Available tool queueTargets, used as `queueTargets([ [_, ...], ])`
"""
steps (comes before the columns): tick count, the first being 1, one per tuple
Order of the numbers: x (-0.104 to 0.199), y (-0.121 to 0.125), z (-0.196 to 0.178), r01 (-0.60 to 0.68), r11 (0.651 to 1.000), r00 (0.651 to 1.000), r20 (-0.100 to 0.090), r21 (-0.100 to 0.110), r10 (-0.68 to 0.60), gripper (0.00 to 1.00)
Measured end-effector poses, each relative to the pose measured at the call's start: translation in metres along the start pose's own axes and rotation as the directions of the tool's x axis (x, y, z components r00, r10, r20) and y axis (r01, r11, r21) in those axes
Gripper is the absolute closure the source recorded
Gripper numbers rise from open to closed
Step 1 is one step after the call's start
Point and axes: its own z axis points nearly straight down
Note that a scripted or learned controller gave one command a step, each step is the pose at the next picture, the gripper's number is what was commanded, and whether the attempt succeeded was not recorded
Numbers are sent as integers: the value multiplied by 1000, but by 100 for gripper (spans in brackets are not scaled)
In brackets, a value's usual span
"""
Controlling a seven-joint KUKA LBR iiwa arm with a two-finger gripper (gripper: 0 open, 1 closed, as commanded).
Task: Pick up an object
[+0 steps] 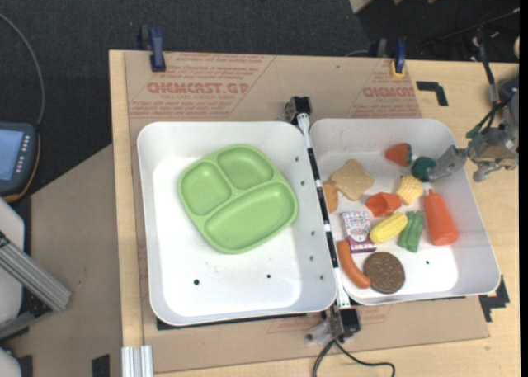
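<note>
The right bin [470,272] holds several toy foods: a toast slice [353,177], a red pepper [398,153], a dark green piece [422,167], a yellow corn piece [410,189], an orange cup [382,203], a red-orange bottle [440,217], a yellow piece [388,228], a green vegetable [411,231], a small printed packet [356,227], a sausage [353,266] and a brown round patty [384,272]. My gripper [466,169] hangs over the bin's right rim, just right of the dark green piece. Its fingers stand apart, open, with nothing between them.
The left bin [165,268] carries a light green divided plate [239,198]. A black divider rail [318,194] runs between the bins. Blue clamps [153,44] hold the board at the back edge. A screen [16,157] sits off the bench at the left.
</note>
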Motion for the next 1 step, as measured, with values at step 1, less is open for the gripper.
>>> queueTargets([
  [1, 39, 57, 128, 6, 1000, 1000, -3, 3, -6, 0],
])
